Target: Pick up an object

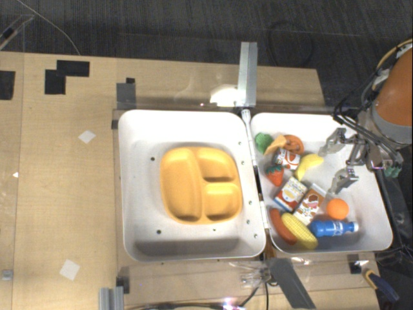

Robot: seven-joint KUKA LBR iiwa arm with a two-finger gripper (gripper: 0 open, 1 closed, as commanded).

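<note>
Where the wooden bench (58, 192) ends, dark carpet (161, 11) begins.

bright even overhead light | glare spot on bench (222, 95) | soft shadows | slightly soft focus

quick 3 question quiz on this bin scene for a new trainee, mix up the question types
1. True or false: the yellow divided tray lies in the left bin.
2. Which lies nearest the right bin's front wall? A) green ball B) blue bottle C) lemon
3. Fill in: the gripper hangs over the ____ bin, fingers spread, holding nothing.

Key: 1 true; 2 B; 3 right
</note>
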